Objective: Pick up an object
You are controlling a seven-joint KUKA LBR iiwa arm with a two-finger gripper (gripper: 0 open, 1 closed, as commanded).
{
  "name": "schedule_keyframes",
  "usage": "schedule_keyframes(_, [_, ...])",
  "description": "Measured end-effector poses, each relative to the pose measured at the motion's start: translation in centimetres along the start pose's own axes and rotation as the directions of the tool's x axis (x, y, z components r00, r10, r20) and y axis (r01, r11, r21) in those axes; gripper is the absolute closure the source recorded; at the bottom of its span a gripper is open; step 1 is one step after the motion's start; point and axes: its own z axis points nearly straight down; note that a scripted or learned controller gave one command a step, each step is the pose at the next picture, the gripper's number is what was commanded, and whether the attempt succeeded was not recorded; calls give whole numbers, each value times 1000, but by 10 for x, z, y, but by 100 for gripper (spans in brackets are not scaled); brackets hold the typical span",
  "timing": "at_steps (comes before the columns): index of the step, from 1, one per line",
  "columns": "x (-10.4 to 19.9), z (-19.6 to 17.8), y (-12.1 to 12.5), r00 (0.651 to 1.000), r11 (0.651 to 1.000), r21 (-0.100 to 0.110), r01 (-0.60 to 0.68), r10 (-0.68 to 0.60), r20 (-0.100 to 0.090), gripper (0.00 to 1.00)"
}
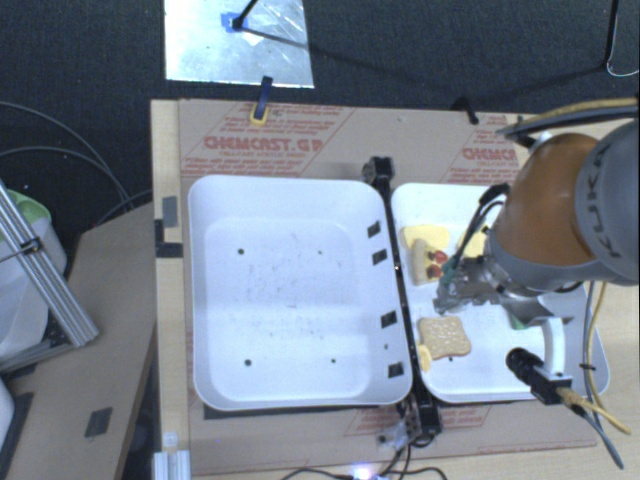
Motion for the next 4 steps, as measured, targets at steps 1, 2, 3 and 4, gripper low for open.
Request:
schedule_keyframes(1, [1,-169,2,1000,1000,-13,-4,4,2,100])
schedule_keyframes(2, [16,13,18,1000,1000,18,-9,9,2,100])
schedule_keyframes(3, [39,-123,2,1000,1000,-7,-3,3,0,100])
schedule_keyframes(4, [99,-92,0,1000,1000,9,-1,1,0,100])
